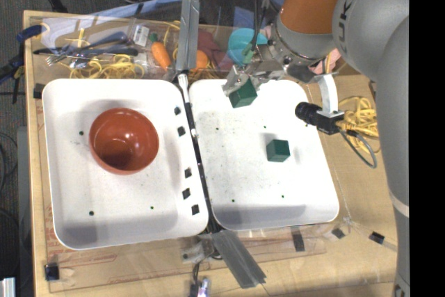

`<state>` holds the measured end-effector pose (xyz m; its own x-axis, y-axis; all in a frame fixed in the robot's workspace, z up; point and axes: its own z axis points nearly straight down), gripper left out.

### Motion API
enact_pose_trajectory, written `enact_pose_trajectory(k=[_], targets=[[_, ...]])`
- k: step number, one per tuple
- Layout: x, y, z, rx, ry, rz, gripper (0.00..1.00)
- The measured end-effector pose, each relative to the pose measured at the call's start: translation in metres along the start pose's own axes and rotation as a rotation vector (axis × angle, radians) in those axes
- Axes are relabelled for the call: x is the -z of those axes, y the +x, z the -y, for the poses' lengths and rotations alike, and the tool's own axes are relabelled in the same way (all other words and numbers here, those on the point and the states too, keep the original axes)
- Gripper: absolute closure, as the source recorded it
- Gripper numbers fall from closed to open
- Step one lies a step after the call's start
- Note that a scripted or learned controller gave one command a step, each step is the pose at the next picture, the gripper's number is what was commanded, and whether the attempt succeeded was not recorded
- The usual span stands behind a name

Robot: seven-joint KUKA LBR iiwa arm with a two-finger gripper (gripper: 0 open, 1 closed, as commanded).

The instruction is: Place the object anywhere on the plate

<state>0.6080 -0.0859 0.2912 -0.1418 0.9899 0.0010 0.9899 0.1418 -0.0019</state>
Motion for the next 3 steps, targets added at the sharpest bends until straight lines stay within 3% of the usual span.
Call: enact_pose_trajectory(k=[1,2,3], targets=[[-0.013,0.080,-0.007,0.312,0.003,0.000,1.00],[-0.013,0.080,-0.008,0.312,0.002,0.001,0.00],[0.128,0.150,-0.048,0.719,-0.004,0.004,0.00]])
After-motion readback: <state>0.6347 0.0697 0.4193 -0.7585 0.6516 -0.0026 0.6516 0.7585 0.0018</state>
